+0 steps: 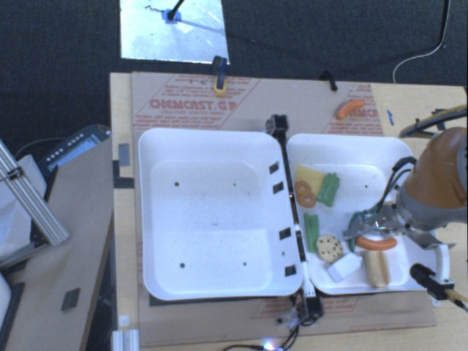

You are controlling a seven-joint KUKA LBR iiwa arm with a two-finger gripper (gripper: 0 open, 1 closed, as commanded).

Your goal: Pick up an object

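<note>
— What did you see by the pincer (363,229)?
— You saw it low in the right bin (344,148), just over a smooth orange sausage (376,243).
— Did it grip?
— You couldn't tell.

Arm reaching in low from the right

The grey arm (428,218) comes in from the right edge, its broad orange band (439,168) sitting above the wrist and taking up much of what shows of it. Below the band the grey wrist section angles down and to the left. Dark cables loop along the wrist's left side. The gripper (363,227) is at the arm's left end, pointing leftward and down, a cluster of metal parts too cluttered and small to read in detail.
</note>
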